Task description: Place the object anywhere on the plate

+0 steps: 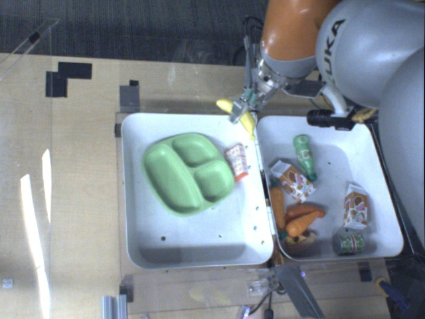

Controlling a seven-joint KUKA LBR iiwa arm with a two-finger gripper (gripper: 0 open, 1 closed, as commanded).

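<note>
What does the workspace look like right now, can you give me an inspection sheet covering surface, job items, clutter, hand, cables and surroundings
Surface: wooden bench bearing two white bins, left bin and right bin.
Job's things: green divided plate in the left bin; yellow banana at the hand, over the bins' back rims.
Clutter: small packet touching the plate's right edge; right bin holds a green bottle, two cartons, a carrot and a can.
Hand: hand at the banana; grip unclear.
Cables: thin cables along the wrist.
Surroundings: dark floor behind the bench; black markers on the bench.

Glossy green plastic plate [189, 173]
</note>
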